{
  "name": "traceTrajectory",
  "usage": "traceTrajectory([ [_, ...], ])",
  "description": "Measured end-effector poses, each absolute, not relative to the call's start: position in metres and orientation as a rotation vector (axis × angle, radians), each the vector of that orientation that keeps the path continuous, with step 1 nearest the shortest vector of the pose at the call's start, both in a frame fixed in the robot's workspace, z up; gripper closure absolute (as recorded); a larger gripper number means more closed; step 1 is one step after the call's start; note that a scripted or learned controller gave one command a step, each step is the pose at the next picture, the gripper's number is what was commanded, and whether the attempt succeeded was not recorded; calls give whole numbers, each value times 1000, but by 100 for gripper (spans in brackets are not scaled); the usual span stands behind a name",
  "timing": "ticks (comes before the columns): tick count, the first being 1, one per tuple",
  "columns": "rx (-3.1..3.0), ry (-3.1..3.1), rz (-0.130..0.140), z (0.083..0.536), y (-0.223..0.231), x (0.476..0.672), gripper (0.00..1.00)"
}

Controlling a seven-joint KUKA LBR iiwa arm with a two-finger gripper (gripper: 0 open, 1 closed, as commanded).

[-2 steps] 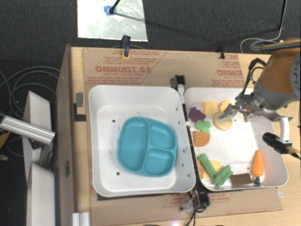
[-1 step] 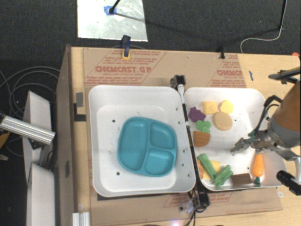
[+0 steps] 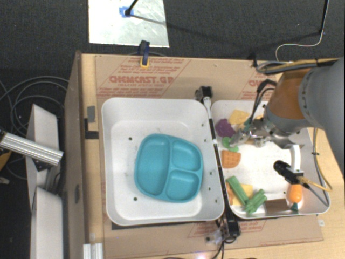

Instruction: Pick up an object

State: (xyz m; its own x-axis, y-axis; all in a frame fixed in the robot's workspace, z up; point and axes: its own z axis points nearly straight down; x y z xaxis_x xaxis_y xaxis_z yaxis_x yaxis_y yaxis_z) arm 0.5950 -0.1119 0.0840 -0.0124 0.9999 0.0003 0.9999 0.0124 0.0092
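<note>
Leftmost, the left bin (image 3: 116, 144) is holding a teal divided plate (image 3: 168, 168) lying flat near its middle. Moving right, the right bin (image 3: 318, 206) is carrying the small toys: a purple piece (image 3: 225, 127) at about ten o'clock, a yellow piece (image 3: 239, 116) just beyond it toward twelve, an orange waffle-patterned piece (image 3: 230, 159) at nine, green sticks (image 3: 247, 197) at seven, and a carrot (image 3: 294, 193) at five. The gripper (image 3: 241, 138) is hovering beside the purple piece; whether it is wide or narrow cannot be told.
</note>
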Motion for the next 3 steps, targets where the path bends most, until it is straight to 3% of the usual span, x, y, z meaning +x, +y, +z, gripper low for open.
traceTrajectory([
  [1, 2224, 2209, 1, 190, -162, 484, 0],
  [2, 2211, 2224, 3, 141, -193, 582, 0],
  [3, 2205, 2229, 10, 140, -147, 653, 0],
])
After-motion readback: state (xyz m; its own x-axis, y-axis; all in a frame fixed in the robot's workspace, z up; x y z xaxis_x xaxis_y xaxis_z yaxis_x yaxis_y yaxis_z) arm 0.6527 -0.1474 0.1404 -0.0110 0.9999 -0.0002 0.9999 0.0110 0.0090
